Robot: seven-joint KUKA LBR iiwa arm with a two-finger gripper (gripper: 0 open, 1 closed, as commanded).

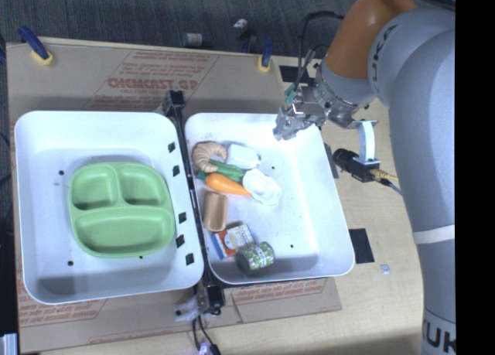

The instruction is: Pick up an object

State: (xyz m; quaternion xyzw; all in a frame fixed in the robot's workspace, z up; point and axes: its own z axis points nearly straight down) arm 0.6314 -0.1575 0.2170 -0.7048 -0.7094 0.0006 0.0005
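Note:
My gripper [286,128] hangs over the far right corner of the right bin [317,214], above bare white floor. Nothing shows between its fingertips. To its left, in the same bin, lie a tan croissant [206,155], a white block [242,155], an orange carrot with a green top [227,183] and a white crumpled piece [264,188]. Nearer the front are a tan cylinder [215,210], a small printed packet [234,238] and a green can [256,257] on its side.
The left bin [39,214] holds a green divided plate [121,208]. A black clip [175,100] sits where the two bins meet at the back. The arm's grey body fills the right side of the bench.

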